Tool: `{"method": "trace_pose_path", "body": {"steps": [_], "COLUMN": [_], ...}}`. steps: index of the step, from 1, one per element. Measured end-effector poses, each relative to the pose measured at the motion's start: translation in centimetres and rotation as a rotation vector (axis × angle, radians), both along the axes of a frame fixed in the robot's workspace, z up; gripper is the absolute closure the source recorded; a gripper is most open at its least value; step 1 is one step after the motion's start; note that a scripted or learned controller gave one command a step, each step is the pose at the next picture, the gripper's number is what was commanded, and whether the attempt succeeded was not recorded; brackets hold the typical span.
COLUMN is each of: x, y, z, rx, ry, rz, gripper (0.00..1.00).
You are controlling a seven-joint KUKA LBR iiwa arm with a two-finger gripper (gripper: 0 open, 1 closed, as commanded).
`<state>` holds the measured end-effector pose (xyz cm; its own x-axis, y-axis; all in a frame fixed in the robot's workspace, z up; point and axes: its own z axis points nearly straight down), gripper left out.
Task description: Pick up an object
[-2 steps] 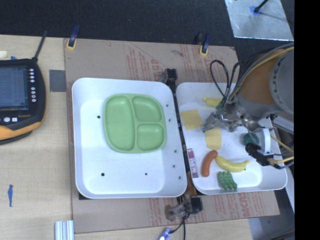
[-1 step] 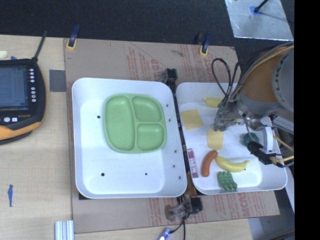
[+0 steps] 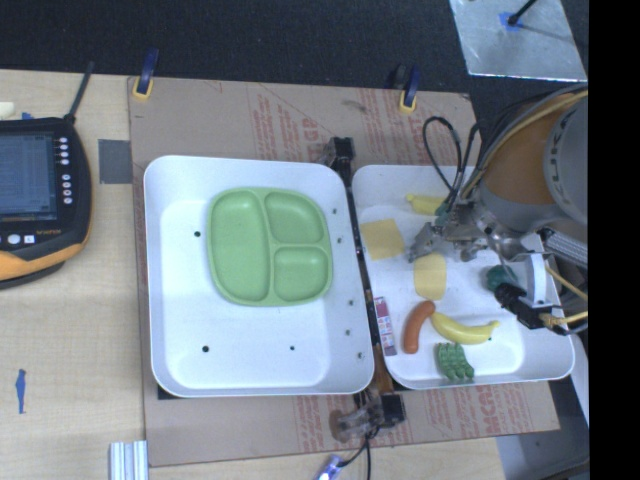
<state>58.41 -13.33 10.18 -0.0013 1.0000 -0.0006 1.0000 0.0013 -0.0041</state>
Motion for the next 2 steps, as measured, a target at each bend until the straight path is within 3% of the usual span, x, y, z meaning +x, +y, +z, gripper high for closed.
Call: {"method": "trace_pose_path", "body": {"steps": [1,2], "x": [-4.9,-1.8], "y": [1.0,2.5], "z": [-1.1,-1.0], "rx": [0.001,-0.001], "ry": [0.002,-0.001], "rz": [0.004,0.005], "gripper": [0.0,0.0]}}
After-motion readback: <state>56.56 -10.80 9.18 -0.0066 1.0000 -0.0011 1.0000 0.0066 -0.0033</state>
